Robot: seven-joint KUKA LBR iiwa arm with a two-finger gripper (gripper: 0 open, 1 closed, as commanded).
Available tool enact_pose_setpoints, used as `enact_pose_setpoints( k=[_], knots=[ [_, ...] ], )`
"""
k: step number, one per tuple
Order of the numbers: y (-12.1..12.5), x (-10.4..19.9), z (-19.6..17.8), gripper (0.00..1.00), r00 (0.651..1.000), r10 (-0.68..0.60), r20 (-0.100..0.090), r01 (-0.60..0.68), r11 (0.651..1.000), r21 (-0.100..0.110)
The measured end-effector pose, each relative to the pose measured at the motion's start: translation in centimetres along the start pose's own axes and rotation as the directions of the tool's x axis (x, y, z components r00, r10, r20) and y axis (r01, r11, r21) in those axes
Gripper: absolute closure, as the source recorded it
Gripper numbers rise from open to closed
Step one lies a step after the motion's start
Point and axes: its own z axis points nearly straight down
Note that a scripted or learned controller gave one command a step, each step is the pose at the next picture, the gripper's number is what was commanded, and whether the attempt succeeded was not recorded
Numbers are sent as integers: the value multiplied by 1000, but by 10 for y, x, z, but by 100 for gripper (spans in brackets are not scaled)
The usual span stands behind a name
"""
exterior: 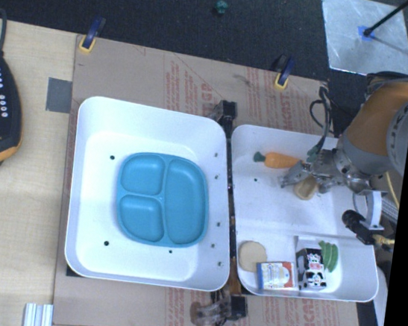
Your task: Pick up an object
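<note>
- The end effector (pixel 308 182) is down inside the right bin (pixel 270 228), at its far side, where the arm (pixel 374 130) reaches in from the right; its metal fingers look spread to either side of a small tan object (pixel 306 188), which sits low between them. Whether they actually grip it I cannot tell.
- Just beside the end effector, on its left, lies a toy carrot (pixel 279 161), orange with a green tip, apart from the fingers and so not the present target, I judge.
- Well nearer the camera than the end effector, along the right bin's near wall, lie a tan disc (pixel 252 255), a small red-and-blue carton (pixel 275 275), a black-and-white carton (pixel 313 268) and a green piece (pixel 328 256).
- Far to the end effector's left, the left bin (pixel 103 129) holds a blue divided plate (pixel 162 198), flat at its middle, likely the place for picked things.
- Both bins rest on the counter (pixel 16 215).
</note>
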Motion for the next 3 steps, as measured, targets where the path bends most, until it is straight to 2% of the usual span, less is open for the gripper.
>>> enact_pose_setpoints(
  k=[1, 2, 3],
  knots=[
    [34, -18, 0, 0, 1000, -2, -2, 2, 1000, 4],
    [12, 11, 0, 0, 1000, -3, 0, 3, 1000, 0],
    [32, 18, 1, 0, 1000, -1, -3, 1, 1000, 11]
  ],
)
